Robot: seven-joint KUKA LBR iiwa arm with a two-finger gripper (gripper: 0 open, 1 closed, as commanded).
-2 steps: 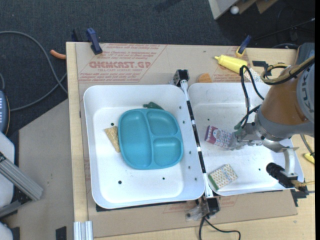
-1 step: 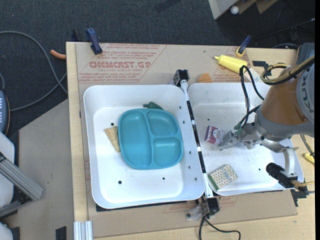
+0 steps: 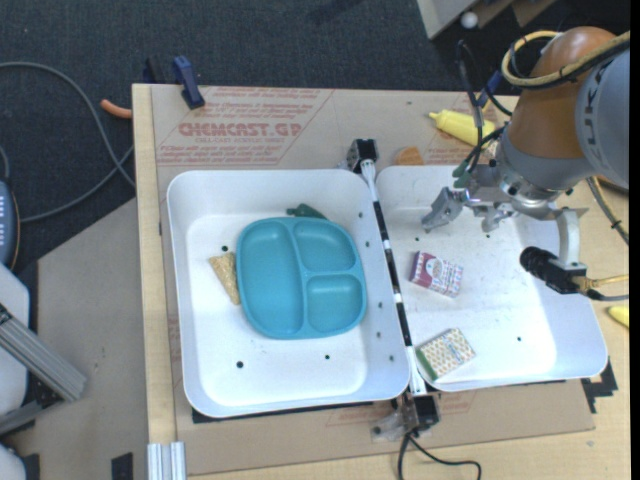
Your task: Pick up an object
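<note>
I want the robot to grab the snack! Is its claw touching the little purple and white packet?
Apart. The camera view shows bare white bin floor between the gripper, up near the right bin's back, and the small purple-and-white packet lying flat below it.

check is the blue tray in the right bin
No, the blue tray lies in the left bin, beside a cracker.

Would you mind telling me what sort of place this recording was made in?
Probably a robotics lab test bench: a grey and orange arm reaches over two white bins on a board, with loose cables on the dark carpet around it.
</note>
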